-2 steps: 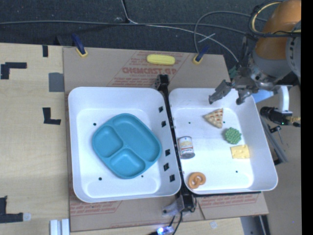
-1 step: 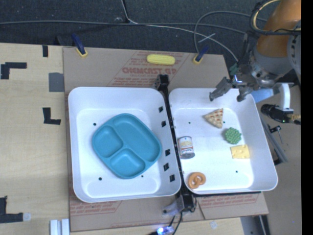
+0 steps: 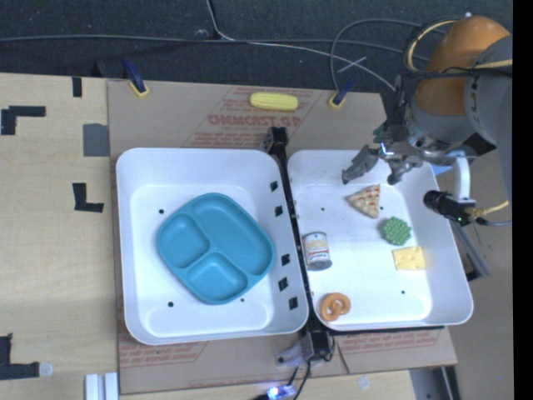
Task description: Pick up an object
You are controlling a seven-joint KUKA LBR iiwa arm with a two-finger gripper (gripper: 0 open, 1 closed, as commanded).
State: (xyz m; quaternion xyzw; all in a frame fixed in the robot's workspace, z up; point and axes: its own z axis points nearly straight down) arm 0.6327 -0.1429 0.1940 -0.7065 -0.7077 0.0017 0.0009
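In the right bin [image 3: 433, 307] lie a pizza slice [image 3: 366, 200], a green broccoli piece [image 3: 396, 231], a yellow cheese square [image 3: 408, 259], a small tin can [image 3: 316, 251] and a pretzel [image 3: 334, 307]. My gripper [image 3: 379, 167] hangs over the bin's far part, just above and behind the pizza slice. Its two dark fingers [image 3: 358, 166] are spread apart, open, with nothing between them.
The left bin [image 3: 133, 182] holds a blue divided plate [image 3: 215, 247]. A yellow banana-like toy [image 3: 273, 101] lies on the cardboard behind the bins. Cables run over the dark backdrop, and blue clamps [image 3: 135, 79] hold the cardboard's far edge.
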